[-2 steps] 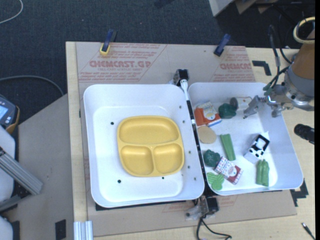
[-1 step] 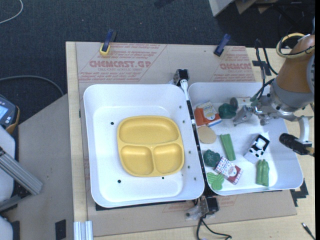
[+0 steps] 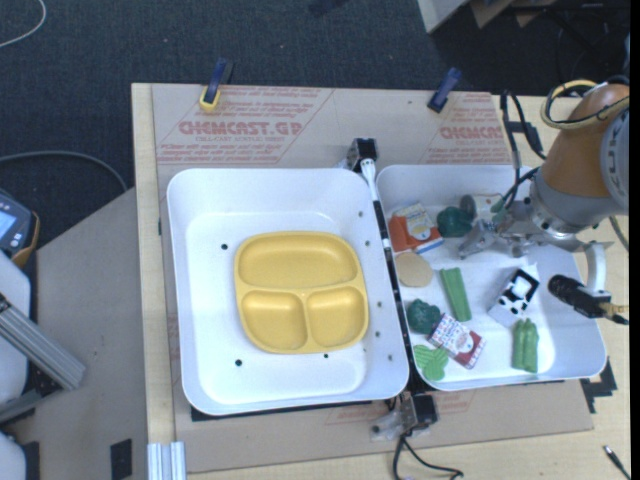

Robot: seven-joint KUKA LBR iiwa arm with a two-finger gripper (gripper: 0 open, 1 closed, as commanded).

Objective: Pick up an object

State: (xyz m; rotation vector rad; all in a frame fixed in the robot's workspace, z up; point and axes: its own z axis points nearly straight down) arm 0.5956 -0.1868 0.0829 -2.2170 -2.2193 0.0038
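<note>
My gripper reaches in from the right over the upper part of the right bin. Its tip is right beside a dark green toy and just above a flat green stick. An orange and white box lies to its left, with a tan oval piece below that. A black and white toy sits just under the wrist. I see nothing between the fingers.
The right bin's front part holds a dark green broccoli piece, a red and white packet, a pale green leaf and a green pickle. A yellow divided plate lies in the left bin.
</note>
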